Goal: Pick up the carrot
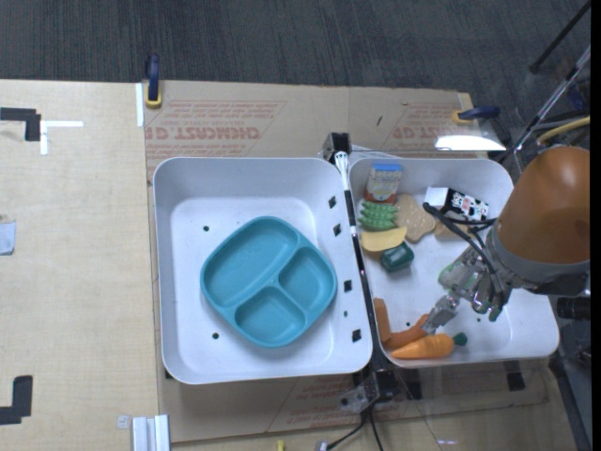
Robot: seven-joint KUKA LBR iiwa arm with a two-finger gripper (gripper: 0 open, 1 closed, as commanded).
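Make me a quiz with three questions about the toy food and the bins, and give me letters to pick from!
1. Where is the carrot?
A) on the blue plate
B) near the front edge of the right bin
C) on the cardboard

2. How many sections does the blue plate have?
A) three
B) one
C) five

3. What is the gripper doing?
A) carrying the carrot high up
B) hanging just above the carrot
C) resting on the blue plate

Answers: 1 B, it lies along the right bin front wall. 2 A, ridges split it into three. 3 B, it sits right over the carrot.
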